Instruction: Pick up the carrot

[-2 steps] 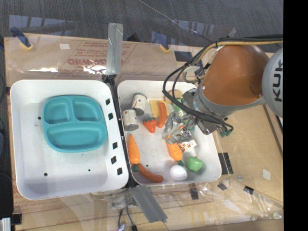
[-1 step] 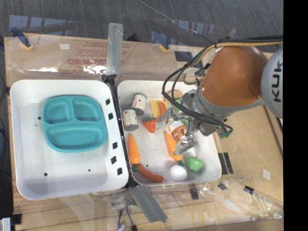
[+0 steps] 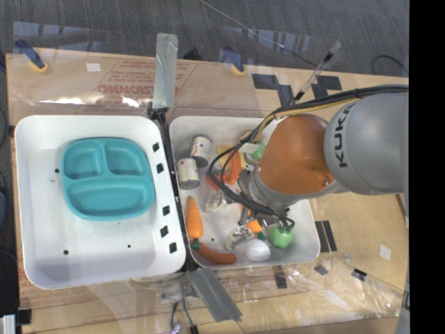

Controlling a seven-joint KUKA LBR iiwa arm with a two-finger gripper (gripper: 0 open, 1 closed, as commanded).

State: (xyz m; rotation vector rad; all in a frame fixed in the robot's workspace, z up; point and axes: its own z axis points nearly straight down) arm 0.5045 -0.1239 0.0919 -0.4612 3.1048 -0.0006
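Observation:
The carrot (image 3: 194, 218) is orange with a small green end. It lies lengthwise against the left wall of the right bin (image 3: 308, 245), towards the front. My gripper (image 3: 245, 231) hangs below the orange wrist band, low over the middle of that bin, a short way right of the carrot and apart from it. The arm's bulk hides much of the gripper. A small orange piece (image 3: 255, 225) shows right beside it.
Around the gripper in the right bin lie a green object (image 3: 281, 238), a white egg-like ball (image 3: 258, 250), a red sausage shape (image 3: 216, 257), two small cans (image 3: 200, 147) (image 3: 188, 172) and another orange item (image 3: 233, 167). The left bin holds a teal divided plate (image 3: 108, 178).

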